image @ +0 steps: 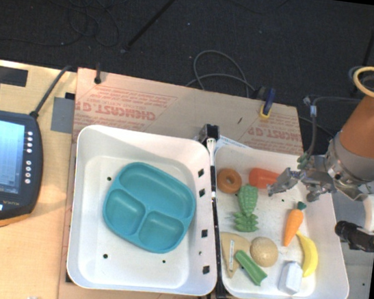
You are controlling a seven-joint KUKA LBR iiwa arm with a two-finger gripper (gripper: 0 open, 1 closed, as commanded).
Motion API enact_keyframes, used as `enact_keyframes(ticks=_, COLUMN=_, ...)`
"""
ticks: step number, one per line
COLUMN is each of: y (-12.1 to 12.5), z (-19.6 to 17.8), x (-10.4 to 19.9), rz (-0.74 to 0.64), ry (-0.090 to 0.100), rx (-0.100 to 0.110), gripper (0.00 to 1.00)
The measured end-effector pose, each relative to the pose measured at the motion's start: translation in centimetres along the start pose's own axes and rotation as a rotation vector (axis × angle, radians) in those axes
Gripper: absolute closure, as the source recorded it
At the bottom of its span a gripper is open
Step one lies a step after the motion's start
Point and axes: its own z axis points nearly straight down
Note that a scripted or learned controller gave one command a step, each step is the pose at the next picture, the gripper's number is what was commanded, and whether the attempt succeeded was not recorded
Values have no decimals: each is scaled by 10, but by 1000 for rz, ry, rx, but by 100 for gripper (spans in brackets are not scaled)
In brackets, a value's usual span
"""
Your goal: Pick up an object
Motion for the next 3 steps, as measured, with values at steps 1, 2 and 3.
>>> enact_keyframes(ticks=1, y=0, z=-10, x=-1, rz=-1, ry=1, rx=1, gripper=100)
enact_keyframes(ticks=2, y=-3, z=-30, x=-49, rz=2, ry=-3, rx=-3, gripper=100)
enact_keyframes(ticks=3, y=-16, z=-26, x=-75, rz=2, ry=-2, rx=0, gripper=100)
